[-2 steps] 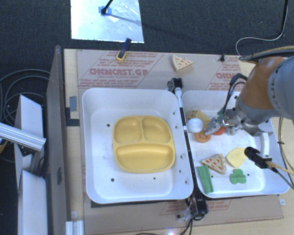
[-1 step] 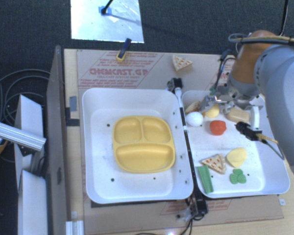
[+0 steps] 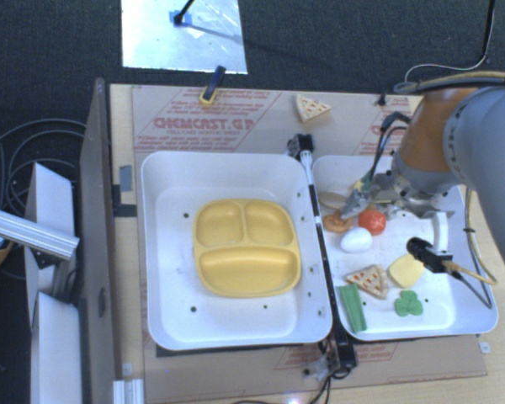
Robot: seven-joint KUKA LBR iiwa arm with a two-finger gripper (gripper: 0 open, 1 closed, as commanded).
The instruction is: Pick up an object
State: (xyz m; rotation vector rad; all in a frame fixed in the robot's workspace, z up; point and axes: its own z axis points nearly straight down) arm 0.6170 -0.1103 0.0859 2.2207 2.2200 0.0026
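1. You have the grey arm with its orange band (image 3: 438,133) reaching in from the right, over the right-hand shallow white bin (image 3: 480,305).
2. Your two-finger gripper (image 3: 359,200) sits low in that bin's upper left part, just above the red round tomato-like toy (image 3: 372,220).
3. Beside the tomato lie an orange slice-shaped piece (image 3: 336,222) and a white egg-shaped toy (image 3: 356,241).
4. Lower in the same bin you will find a pizza-slice toy (image 3: 369,280), a yellow cheese-like block (image 3: 405,270), a green stick (image 3: 352,306) and a green broccoli-like piece (image 3: 409,304).
5. The left-hand white bin (image 3: 164,251) holds a yellow divided plastic plate (image 3: 245,247).
6. A second pizza-slice toy (image 3: 312,108) rests on the bench board, outside both bins.
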